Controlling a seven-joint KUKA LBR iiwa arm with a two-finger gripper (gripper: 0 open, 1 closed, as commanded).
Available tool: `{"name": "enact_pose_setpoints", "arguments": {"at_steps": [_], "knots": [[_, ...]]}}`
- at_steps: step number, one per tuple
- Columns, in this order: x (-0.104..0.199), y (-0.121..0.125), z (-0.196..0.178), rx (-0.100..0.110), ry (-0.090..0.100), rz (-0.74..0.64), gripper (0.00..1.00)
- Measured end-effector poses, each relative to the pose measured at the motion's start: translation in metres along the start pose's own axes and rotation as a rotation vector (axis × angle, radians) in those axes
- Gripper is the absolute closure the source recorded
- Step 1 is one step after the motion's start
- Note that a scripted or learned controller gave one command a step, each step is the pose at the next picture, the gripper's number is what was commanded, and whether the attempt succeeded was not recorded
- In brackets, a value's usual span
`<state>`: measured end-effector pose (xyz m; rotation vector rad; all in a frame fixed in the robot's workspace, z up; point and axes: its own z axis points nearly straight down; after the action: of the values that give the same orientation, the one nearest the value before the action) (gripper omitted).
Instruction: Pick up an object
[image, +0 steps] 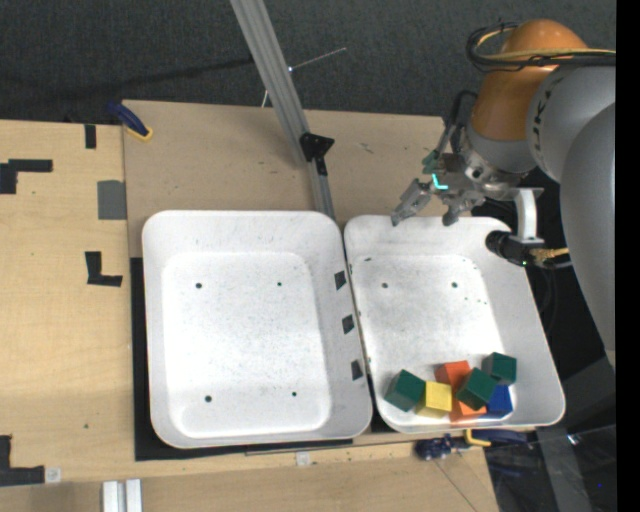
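While hovering over the far rim of the right bin (520, 300), hand (428, 212) spread apart, two fingers splayed, nothing between them. Grey arm (575, 120) with orange band (510, 85) entering from the right, wrist just above that bin's far edge.

Two white bins side by side on wooden bench (60, 330); left bin (240, 240) bare white with four dark dots. Right bin holding all the blocks, bunched at near edge, well apart from hand. Counted seven blocks: three green, two orange, one yellow, one blue. Green block (406, 389) leftmost, yellow block (437, 398) touching beside it, orange block (454, 372) behind yellow, dark green block (480, 387) to its right, third green block (501, 367) rightmost at back, blue block (499, 401) at near right, second orange block (466, 409) low between yellow and blue, partly hidden so count of orange less sure.

Slanted metal rail (283, 85) crossing bench top toward gap between bins. Black tape marks (95, 268) at left of bench.
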<state>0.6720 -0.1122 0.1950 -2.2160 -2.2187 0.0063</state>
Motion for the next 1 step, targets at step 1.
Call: {"name": "enact_pose_setpoints", "arguments": {"at_steps": [1], "knots": [[-0.0005,0.001,-0.0035,-0.005,-0.003,-0.001,0.0]]}}
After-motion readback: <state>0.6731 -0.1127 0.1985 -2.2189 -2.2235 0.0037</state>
